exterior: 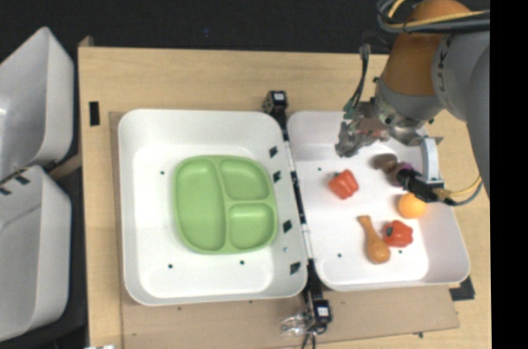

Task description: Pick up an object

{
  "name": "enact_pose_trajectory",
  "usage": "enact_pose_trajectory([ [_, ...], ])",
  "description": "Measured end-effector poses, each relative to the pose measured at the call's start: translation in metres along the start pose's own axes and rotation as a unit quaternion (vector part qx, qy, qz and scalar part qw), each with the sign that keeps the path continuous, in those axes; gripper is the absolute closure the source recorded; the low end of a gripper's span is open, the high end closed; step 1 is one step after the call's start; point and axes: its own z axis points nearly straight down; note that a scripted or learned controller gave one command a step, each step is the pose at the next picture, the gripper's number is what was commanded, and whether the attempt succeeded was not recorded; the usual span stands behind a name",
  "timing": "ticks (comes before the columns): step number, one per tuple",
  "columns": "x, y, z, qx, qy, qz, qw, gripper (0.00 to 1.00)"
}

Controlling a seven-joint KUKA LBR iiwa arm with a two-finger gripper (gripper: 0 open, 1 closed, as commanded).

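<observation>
The gripper (pixel 356 138) is hung low over the right bin (pixel 318 252), presumably for a pick; its state cannot be told. The red pepper (pixel 344 184), the likeliest target, lies just below it, apart.

Even, bright overhead light, soft shadows, slightly grainy, dark background beyond.

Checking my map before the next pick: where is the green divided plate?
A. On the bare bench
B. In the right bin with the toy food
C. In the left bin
C: the green plate lies flat inside the left bin, while the red pepper sits in the right bin.
</observation>
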Motion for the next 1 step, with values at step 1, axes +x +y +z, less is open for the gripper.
enact_pose_trajectory([
  [1,0.0044,0.0049,-0.0457,0.000,0.000,-0.002,1.0000,1.00],
])
